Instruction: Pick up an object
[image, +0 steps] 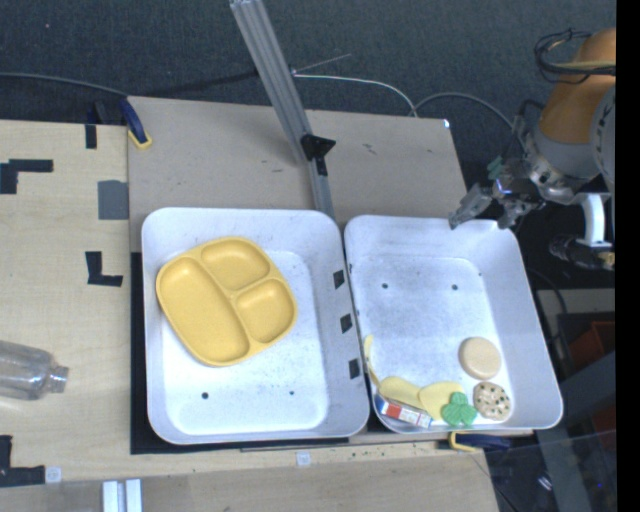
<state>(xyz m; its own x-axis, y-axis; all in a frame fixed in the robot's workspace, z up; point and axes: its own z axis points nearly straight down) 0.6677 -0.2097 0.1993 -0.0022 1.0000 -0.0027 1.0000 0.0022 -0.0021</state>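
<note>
The gripper hovered over the right bin's far right rim, jaws apart, holding nothing. The toy food crowded the near right corner, middle floor bare.

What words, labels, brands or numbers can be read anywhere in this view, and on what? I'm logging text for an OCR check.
None can be read.
The small red and white packet in the right bin may carry print: too small and blurred to read.
The clear bottle on the bench: no legible label.
The yellow divided plate in the left bin: no markings visible.
</note>
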